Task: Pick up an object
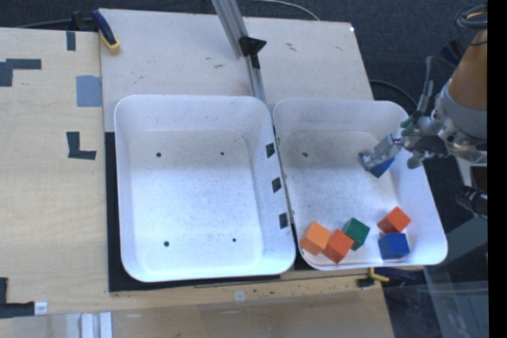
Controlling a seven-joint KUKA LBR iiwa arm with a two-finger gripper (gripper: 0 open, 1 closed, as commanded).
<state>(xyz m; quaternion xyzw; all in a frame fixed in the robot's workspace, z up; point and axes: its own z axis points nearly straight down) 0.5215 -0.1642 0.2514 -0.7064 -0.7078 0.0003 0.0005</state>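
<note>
The hand (380, 158) sits over the right bin (333, 123), near its right wall. A blue block (383, 166) shows at the fingertips and looks pinched between them, raised off the bin floor.

Risk: the grip seems to catch only the block's upper edge, so it may slip during the lift.

Four other blocks lie along the near rim: light orange block (317, 236), orange block (339, 245), green block (356, 232), second blue block (394, 246).
</note>
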